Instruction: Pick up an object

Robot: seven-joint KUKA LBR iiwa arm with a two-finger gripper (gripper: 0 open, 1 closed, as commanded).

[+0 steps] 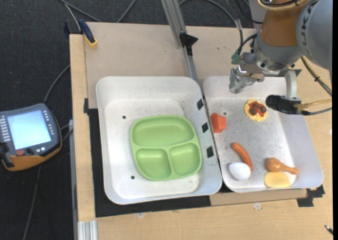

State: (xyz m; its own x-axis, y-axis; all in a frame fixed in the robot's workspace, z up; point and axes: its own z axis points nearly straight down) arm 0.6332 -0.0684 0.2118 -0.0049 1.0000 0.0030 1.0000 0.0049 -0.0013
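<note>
The right bin holds several toy foods. An orange block lies by its left wall, and a small yellow tart with red berries lies near the back. Toward the front are an orange carrot, a white egg, a drumstick and a pale yellow piece. My gripper hangs over the back left corner of this bin, above and left of the tart, with nothing visible between its fingers.
A green divided plate rests in the left bin. A metal pole slants across the bench behind the bins. A black cable plug juts over the right bin beside the tart. A teach pendant lies off the bench at left.
</note>
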